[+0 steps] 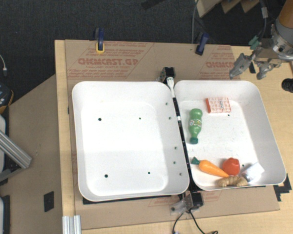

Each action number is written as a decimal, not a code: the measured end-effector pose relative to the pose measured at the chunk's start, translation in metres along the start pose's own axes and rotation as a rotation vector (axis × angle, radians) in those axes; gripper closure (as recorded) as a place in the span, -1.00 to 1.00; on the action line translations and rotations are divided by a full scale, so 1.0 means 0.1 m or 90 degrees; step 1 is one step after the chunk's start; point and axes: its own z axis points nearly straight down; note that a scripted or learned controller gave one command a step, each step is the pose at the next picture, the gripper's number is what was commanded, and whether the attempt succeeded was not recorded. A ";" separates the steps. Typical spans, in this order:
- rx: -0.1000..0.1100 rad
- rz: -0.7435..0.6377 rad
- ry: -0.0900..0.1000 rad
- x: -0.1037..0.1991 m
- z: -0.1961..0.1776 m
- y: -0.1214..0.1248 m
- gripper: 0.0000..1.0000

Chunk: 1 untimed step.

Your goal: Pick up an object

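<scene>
My tool hangs open and empty above the right bin's far rim; the green bottle inside looks light, rigid, slippery, best pinched across its body.

The brown board under the two bins carries red printing. Behind the left bin it reads "CHEMCAST GP" in large outlined letters, with a line of smaller red print above that is too fine to read. The same mark repeats behind the right bin, only partly legible
</scene>
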 end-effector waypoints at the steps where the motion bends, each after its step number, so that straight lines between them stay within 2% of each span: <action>1: -0.003 0.000 -0.001 0.00 -0.11 0.01 1.00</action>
